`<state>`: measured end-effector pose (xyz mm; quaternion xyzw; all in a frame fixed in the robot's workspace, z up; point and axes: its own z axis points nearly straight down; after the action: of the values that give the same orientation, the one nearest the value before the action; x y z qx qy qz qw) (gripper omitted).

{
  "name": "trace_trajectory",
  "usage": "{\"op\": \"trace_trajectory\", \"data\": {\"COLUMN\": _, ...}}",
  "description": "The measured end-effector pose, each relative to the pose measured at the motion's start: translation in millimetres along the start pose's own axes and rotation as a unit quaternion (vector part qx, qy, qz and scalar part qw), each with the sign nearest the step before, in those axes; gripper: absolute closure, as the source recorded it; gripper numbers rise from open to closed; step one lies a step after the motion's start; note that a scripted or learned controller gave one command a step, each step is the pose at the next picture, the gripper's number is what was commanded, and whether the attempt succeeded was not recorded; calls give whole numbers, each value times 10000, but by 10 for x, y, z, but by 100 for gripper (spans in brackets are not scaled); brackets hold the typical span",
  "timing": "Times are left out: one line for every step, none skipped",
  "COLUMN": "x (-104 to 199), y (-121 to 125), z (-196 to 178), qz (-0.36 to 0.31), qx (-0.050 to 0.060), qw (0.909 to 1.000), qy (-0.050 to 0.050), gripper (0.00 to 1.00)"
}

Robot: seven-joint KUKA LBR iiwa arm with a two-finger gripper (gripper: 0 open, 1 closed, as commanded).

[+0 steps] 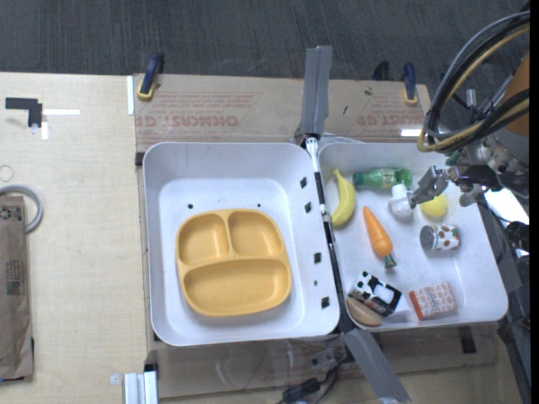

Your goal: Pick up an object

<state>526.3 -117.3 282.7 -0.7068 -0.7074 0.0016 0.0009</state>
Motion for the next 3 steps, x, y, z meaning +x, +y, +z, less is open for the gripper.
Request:
{"op": "trace_trajectory", "data": {"x": -288, "y": 142, "z": 1409, "qz": -546, "qx": -5, "qw": 9985, "qy": 2, "gripper": 0}}
{"op": "trace_trajectory", "data": {"x": 101, "y": 178, "z": 1916, "qz": -806, "qx": -10, "qw": 9967, "qy": 0, "gripper": 0}}
{"op": "trace_trajectory", "data": {"x": 81, "y": 178, "z": 1824, "qz": -783, "qx": -12, "qw": 9969, "qy": -7, "gripper": 100}}
